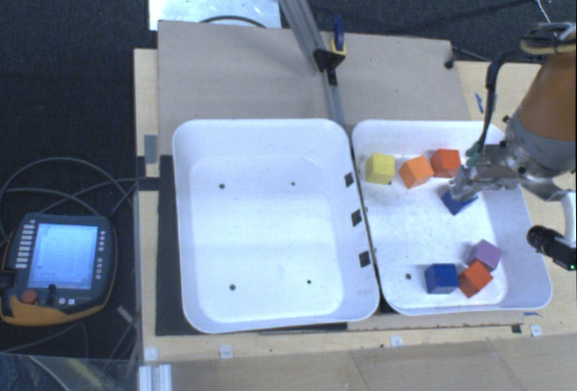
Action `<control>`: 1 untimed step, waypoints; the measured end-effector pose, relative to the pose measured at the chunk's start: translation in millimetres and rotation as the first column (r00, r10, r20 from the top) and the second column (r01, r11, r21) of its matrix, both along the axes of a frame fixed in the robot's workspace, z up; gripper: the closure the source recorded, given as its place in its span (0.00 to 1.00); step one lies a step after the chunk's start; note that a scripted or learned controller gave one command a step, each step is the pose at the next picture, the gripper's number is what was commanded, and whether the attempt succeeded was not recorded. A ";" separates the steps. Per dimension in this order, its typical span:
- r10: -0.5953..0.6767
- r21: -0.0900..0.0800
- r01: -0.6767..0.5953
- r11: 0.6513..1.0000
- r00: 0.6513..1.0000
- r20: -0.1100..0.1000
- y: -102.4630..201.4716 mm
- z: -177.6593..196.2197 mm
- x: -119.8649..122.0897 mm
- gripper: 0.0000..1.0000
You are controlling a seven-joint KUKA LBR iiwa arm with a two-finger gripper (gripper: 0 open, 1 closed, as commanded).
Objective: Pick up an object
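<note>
Several coloured blocks lie in the right bin (397, 295). A yellow block (380, 168), an orange block (416, 171) and a red-orange block (445, 162) sit along its far side. My gripper (462, 189) hangs over a blue block (457, 202) just below the red-orange one, and its body covers most of that block. Near the front right corner sit a second blue block (441, 277), an orange-red block (475, 278) and a purple block (486, 253).
The left bin (261, 227) adjoins the right one, joined by black clips along the shared wall. A metal pole (302, 6) slants across the back of the bench. A teach pendant (56, 268) lies on the floor at the left.
</note>
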State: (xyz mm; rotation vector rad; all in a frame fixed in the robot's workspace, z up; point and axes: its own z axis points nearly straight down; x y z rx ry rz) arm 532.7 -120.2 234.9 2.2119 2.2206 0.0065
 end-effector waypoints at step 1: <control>0.001 0.000 -0.001 1.000 1.000 0.000 -0.5 51.5 1.8 1.00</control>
